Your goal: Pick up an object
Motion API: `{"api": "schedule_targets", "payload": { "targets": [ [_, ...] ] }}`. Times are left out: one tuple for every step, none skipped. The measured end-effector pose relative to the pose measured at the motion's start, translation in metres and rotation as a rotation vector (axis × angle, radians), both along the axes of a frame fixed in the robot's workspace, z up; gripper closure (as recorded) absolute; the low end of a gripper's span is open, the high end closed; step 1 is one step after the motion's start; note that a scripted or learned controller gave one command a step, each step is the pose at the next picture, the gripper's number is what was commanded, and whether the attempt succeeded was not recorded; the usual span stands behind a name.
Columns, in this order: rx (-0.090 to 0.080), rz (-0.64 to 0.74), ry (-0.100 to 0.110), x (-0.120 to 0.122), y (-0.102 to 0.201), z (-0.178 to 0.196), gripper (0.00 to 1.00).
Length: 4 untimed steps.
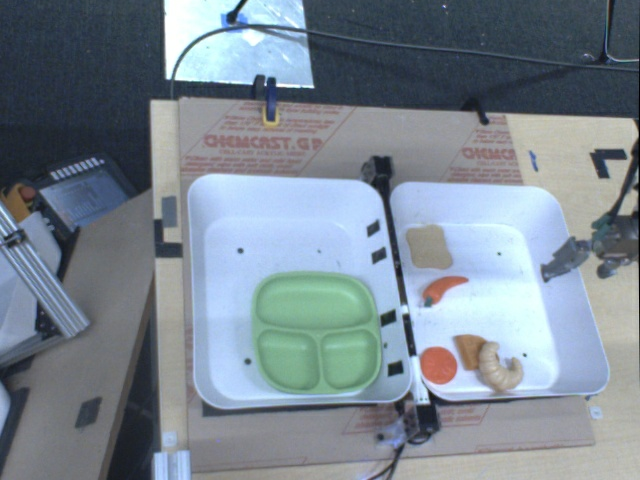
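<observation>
Where the right bin (560,368) comes nearest, we see an orange disc (438,365), an orange wedge (469,348) and a beige shrimp (499,366); farther back lie a red pepper (445,288) and tan slice (429,246). A green tray (316,331) fills the left bin (220,268). The gripper (565,258) hovers at the right bin's edge, touching nothing; we cannot tell its spread.

Two bins sit side by side on the worktop (330,128); the left bin (215,268) holds a divided tray (317,332) toward its front. In the right bin (560,268) a flat slice (429,246) lies at the back, a pepper (444,287) before it; a round disc (438,365), a wedge (468,348) and a curled piece (499,366) line the front; the gripper (560,260) sits at that bin's right rim.
</observation>
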<state>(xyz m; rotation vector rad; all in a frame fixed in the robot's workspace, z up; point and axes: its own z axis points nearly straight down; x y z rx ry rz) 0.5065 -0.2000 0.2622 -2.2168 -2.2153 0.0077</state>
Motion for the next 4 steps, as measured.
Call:
{"api": "schedule_targets", "payload": {
  "targets": [
    [-0.003,0.004,-0.011,0.002,0.001,0.006,0.0],
    [-0.002,0.002,-0.008,0.004,0.001,-0.036,0.0],
    [-0.001,0.002,-0.007,-0.002,0.0,-0.08,0.0],
    [-0.001,0.002,-0.008,-0.005,0.005,-0.123,0.0]
  ]
}}
